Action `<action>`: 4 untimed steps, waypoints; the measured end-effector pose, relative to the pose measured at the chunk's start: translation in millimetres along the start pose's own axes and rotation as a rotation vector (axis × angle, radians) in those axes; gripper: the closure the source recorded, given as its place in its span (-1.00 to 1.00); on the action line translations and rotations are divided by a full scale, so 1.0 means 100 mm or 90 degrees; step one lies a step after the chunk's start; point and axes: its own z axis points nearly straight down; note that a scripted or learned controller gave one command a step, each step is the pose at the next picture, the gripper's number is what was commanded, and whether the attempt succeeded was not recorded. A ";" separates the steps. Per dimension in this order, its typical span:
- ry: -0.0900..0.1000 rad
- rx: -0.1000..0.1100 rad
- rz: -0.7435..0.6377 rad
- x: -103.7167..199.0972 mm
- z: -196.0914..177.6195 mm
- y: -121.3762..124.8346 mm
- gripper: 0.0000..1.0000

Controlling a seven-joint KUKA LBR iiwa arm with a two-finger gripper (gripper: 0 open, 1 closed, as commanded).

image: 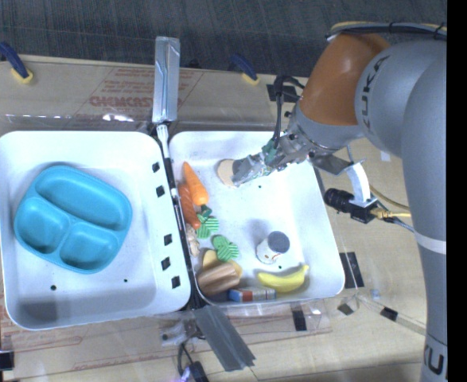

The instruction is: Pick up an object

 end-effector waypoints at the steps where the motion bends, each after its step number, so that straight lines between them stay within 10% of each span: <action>1: 0.003 0.006 0.000 0.01 0.05 -0.02 -1.00; 2: 0.003 0.006 0.000 0.01 0.05 -0.02 -1.00; 3: 0.005 0.009 0.126 -0.17 0.96 -0.60 -1.00; 4: 0.004 0.007 0.108 0.34 1.05 -1.06 -1.00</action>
